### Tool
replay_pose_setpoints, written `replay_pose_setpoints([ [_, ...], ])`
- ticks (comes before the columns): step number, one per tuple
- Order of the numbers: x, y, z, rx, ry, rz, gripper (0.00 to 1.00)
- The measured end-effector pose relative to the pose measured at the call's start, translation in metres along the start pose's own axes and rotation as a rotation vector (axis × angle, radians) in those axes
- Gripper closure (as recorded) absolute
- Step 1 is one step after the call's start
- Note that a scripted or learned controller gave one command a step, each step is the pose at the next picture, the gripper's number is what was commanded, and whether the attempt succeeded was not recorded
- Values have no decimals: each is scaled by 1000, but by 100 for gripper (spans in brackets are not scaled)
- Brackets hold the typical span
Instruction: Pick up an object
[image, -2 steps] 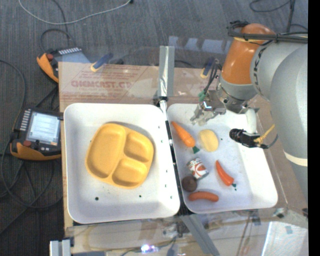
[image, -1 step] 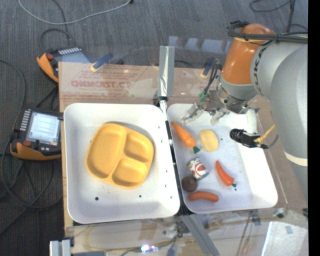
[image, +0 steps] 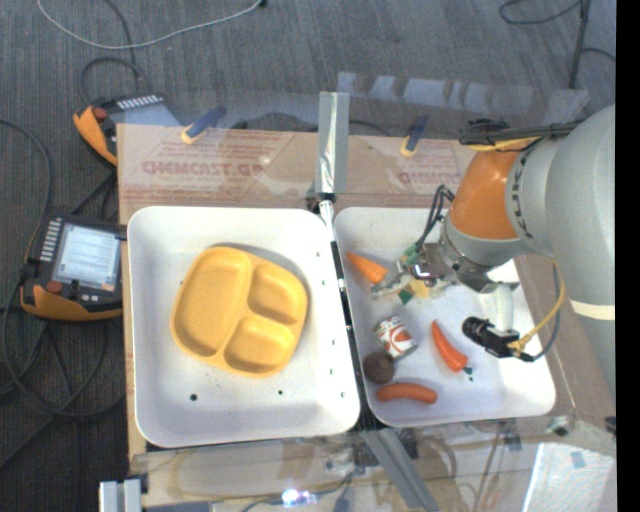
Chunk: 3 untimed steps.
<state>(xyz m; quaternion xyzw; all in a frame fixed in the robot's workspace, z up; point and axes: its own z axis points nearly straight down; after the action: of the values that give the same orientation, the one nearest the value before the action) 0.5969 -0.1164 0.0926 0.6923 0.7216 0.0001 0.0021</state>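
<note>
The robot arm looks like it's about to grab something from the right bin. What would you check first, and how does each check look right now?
1. Tool is over the right bin: ok.
2. Tool holds something: cannot tell.
3. Carrot lies apart from the other items: ok.
4. Red pepper is unobstructed: ok.
5. Sausage sits clear of the bin wall: ok.
6. Yellow tray stays in the left bin, out of the way: ok.

The robot's bulky, rounded, light-grey arm (image: 585, 215) has a smooth matte shell. A glossy orange band (image: 487, 197) rings it above a darker grey wrist collar (image: 478, 250). Thin black cables (image: 437, 212) loop beside the wrist, and a yellowish cable (image: 548, 322) trails to a small black fitting (image: 486, 333).
</note>
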Motion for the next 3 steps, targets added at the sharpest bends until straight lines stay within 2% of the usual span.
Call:
replay_pose_setpoints([
  [1, 0, -1, -4, 7, 3, 1, 100],
  [2, 12, 65, 3, 39, -2, 308, 100],
  [3, 17, 71, -93, 11, -3, 414, 100],
])
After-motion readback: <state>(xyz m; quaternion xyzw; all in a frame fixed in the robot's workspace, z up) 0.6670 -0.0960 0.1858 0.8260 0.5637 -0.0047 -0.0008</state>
